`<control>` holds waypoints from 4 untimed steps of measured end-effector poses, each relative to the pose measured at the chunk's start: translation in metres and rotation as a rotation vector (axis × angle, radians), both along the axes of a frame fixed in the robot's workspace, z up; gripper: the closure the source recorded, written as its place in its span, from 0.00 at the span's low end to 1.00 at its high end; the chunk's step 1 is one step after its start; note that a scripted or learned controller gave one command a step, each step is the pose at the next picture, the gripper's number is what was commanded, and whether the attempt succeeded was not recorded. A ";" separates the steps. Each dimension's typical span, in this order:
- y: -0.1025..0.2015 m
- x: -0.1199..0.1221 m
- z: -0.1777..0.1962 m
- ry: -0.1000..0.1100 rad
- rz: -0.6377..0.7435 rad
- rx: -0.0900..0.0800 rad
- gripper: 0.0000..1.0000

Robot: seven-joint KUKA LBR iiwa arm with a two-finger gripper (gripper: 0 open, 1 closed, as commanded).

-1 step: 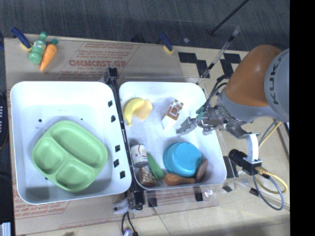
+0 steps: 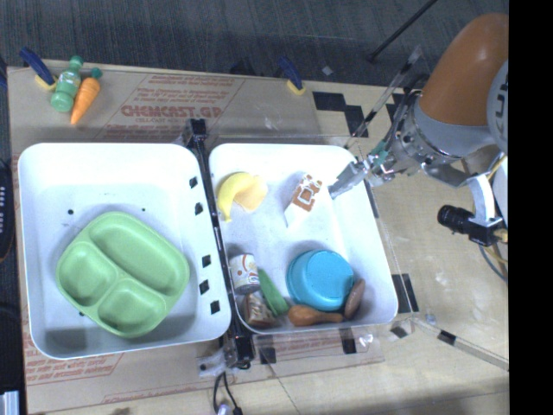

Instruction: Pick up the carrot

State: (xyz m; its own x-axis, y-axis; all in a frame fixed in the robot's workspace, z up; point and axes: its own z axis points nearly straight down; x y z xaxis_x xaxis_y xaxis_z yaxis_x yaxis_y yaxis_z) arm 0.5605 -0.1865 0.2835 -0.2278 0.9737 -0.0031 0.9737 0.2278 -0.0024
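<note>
An orange carrot (image 2: 84,98) with a green top lies on the cardboard beyond the left bin's far-left corner, next to a green toy bottle (image 2: 65,86). A second orange, carrot-like piece (image 2: 313,316) rests at the near edge of the right bin (image 2: 268,158), beside the blue bowl (image 2: 320,278). My gripper (image 2: 344,181) hangs over the right bin's far-right rim, close to a small white and orange carton (image 2: 303,195). Nothing shows in its grasp.
The left bin (image 2: 52,167) holds a green divided plate (image 2: 123,272). In the right bin lie a yellow banana (image 2: 237,192), a small can (image 2: 244,275), a green vegetable (image 2: 273,292) and a brown sausage (image 2: 354,296). Blue clamps (image 2: 292,74) grip the cardboard's far edge.
</note>
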 end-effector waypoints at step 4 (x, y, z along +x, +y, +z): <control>0.012 0.034 -0.180 0.002 0.129 0.001 0.00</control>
State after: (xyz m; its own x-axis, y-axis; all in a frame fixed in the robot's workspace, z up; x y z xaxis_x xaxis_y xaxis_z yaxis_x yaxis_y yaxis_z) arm 0.5949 -0.1748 0.1032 -0.3515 0.9362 -0.0015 0.9362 0.3515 -0.0035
